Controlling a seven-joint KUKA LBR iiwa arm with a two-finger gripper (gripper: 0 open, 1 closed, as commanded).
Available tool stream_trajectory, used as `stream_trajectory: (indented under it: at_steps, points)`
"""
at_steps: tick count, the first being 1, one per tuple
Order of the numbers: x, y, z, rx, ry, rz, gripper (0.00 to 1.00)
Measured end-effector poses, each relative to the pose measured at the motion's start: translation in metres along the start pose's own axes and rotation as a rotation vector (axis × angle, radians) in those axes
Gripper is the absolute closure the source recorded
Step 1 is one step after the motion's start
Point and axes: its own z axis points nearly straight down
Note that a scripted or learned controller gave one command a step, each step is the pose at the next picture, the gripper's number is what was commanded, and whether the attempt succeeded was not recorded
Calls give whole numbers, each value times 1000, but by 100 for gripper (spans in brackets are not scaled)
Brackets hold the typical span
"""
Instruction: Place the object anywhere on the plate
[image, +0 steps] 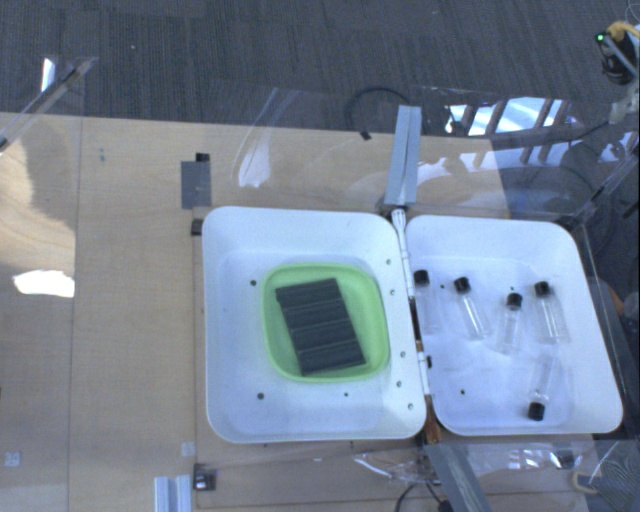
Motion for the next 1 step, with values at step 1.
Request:
stream_trajectory:
  at_steps: [1]
  points:
    - [-2, 0, 1, 1, -2, 2, 0]
